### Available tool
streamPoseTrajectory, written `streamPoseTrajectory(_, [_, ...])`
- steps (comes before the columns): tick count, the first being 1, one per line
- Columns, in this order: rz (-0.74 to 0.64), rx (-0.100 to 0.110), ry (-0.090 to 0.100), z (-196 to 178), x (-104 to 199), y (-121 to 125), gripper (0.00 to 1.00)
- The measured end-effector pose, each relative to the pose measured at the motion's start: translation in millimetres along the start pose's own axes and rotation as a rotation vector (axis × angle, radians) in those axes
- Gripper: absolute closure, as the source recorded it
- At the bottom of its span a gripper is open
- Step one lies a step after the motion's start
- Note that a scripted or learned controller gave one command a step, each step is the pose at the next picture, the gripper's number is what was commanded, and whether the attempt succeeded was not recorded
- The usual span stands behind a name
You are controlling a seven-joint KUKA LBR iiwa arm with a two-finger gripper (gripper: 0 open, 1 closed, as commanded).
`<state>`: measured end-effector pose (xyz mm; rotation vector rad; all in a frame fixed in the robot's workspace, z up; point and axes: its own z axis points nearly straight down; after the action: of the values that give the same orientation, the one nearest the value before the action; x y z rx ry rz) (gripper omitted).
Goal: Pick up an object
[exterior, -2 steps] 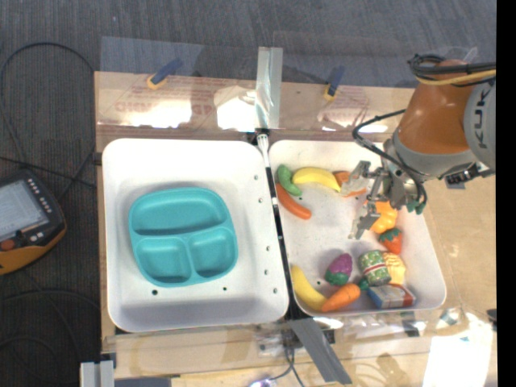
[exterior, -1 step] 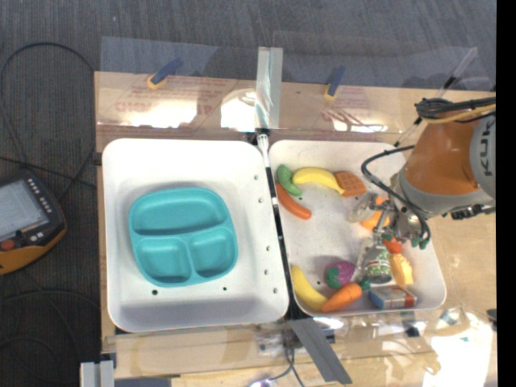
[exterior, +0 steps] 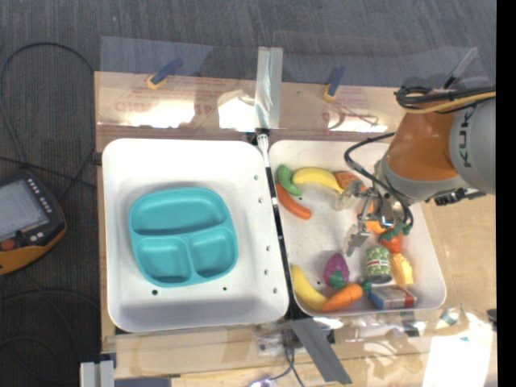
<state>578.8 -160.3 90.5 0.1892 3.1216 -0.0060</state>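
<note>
The arm reached in from the right, and its hand (exterior: pixel 372 220) hung low over the right bin (exterior: pixel 318 228), above the crowded right part of it. The state of the hand I cannot tell, because the metal parts were small and mixed with cables, and nothing could be seen clearly between them. The task names no special object, so any toy in the right bin could serve. Just beside the hand lay a small orange and red toy (exterior: pixel 385 234), and a little lower a green can (exterior: pixel 378 263) and a yellow piece (exterior: pixel 402 271). These looked like light plastic play food, stiff and rather smooth, so I judge they may slip if taken on a round side; a hold across the narrow middle seems the safest. The purple toy (exterior: pixel 337 270) lay more apart from the others and seemed easier to reach. A banana (exterior: pixel 315 178) and a red pepper (exterior: pixel 291 201) lay at the upper left of the bin, and a second banana (exterior: pixel 305 285) with a carrot (exterior: pixel 343 297) near the lower edge, beside a small box (exterior: pixel 392 298). The things near the hand touched each other, so neighbours could be pushed. The left bin (exterior: pixel 113 240) carried a teal divided tray (exterior: pixel 184 234), well apart from the hand.
</note>
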Motion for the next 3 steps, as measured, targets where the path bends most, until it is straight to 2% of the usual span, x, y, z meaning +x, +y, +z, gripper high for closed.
streamPoseTrajectory(1, [-0.006, 0.000, 0.002, -2, 89, -17, 0.00])
streamPoseTrajectory(2, [0.034, -0.001, -0.002, 0, 18, 10, 0.00])
streamPoseTrajectory(3, [0.305, 0.013, 0.033, -3, -66, 47, 0.00])
